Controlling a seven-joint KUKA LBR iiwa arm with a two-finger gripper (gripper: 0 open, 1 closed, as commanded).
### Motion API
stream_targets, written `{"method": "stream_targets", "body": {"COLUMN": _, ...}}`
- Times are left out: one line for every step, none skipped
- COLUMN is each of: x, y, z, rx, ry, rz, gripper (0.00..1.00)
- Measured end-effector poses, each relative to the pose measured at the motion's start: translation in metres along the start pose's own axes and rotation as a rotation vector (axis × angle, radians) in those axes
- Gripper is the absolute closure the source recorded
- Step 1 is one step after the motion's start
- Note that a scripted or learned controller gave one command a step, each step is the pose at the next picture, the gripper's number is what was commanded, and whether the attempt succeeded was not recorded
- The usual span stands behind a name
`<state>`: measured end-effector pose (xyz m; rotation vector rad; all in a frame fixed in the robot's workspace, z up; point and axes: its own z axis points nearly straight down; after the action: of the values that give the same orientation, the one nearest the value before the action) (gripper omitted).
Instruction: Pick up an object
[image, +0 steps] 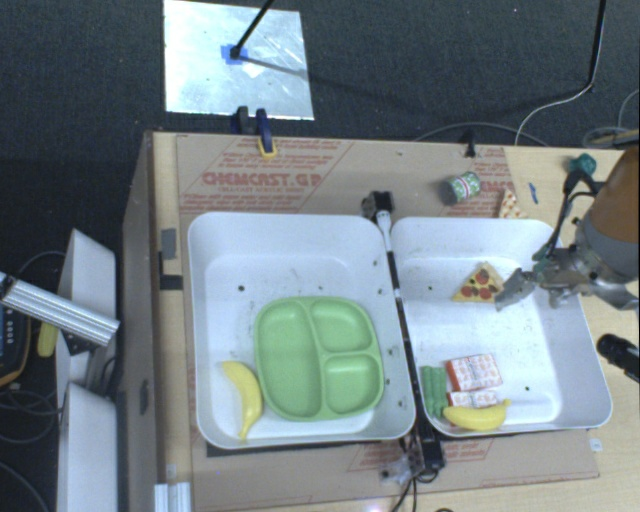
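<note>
Gripper (517, 288): I am seeing it hovering over the right bin (590, 375), just right of the pizza slice; I cannot tell how it is set
Pizza slice (481, 284): lying apart from the tool, near the bin's upper middle
Front corner: a red-and-white carton (472, 373), a green block (433, 385) and a yellow banana (476, 415) are sitting close together
Left bin (215, 250): holding a green divided plate (318, 358); a second banana (243, 396) is touching its left rim

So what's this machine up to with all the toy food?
A robot arm reaches in from the right over the right bin. Its claw hovers beside a toy pizza slice and holds nothing. A small box and a banana lie near that bin's front. The left bin holds a green divided plate and another banana.
</note>
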<state>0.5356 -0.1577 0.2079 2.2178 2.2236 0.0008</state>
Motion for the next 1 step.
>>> {"method": "stream_targets", "body": {"x": 0.0184, "y": 0.0734, "z": 0.1144, "rx": -0.004, "ry": 0.0, "rz": -0.002, "gripper": 0.0}}
